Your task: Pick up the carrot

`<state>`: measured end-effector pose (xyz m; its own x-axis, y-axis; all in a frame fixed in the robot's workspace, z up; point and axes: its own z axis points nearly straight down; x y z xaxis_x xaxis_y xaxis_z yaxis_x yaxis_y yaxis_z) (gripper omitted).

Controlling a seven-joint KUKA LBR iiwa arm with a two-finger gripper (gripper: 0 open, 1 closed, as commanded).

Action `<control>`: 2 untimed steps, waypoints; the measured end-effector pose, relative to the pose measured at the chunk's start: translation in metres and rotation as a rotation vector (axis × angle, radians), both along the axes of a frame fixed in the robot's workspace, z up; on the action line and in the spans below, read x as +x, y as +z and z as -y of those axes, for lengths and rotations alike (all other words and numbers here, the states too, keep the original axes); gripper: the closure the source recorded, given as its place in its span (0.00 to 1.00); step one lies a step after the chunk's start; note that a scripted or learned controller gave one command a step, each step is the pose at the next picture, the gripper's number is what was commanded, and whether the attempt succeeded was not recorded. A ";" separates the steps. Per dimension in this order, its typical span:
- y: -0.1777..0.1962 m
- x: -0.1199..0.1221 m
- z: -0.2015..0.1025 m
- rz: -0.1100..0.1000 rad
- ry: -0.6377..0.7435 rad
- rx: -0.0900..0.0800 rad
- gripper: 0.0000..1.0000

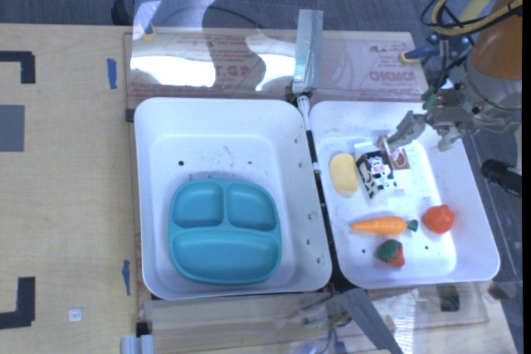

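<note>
Item: carrot (383,225), orange with green stem end, lying flat near the front of the right bin (473,203), between a red-green toy (391,253) and a cow-print carton (376,174). Probably light, rigid, smooth plastic; grip across mid-body. Hand (397,138): above the carton, holding nothing, opening cannot be judged. Red print on the rear panel (390,62): unreadable.
</note>
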<state>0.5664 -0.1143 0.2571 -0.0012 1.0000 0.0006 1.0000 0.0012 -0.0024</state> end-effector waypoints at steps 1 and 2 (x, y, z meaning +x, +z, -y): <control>-0.024 0.024 0.025 0.003 0.020 -0.002 0.00; -0.090 -0.056 -0.016 -0.002 0.274 0.003 0.00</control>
